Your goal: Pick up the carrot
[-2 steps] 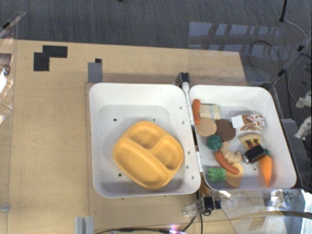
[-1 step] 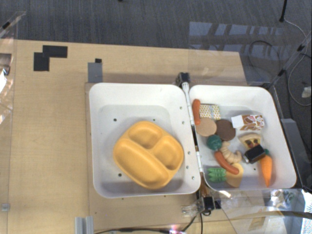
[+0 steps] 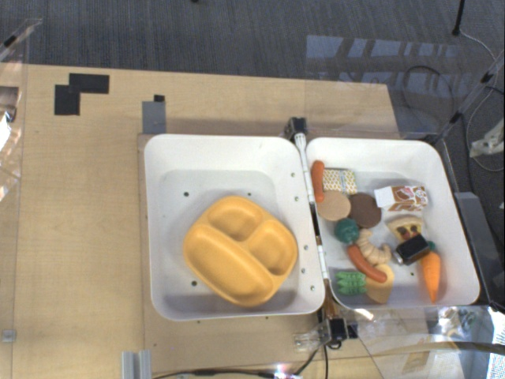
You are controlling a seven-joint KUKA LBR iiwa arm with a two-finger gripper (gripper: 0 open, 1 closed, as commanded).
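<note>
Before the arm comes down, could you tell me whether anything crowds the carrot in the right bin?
The carrot lies near the right bin's front right corner. A black block touches its leafy top end, and the bin wall runs close along its right side. Nothing lies over it.

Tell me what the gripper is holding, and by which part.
That cannot be told from this view. The carrot lies loose in the right bin, near its front right corner, beside a small black item, with nothing gripping it.
</note>
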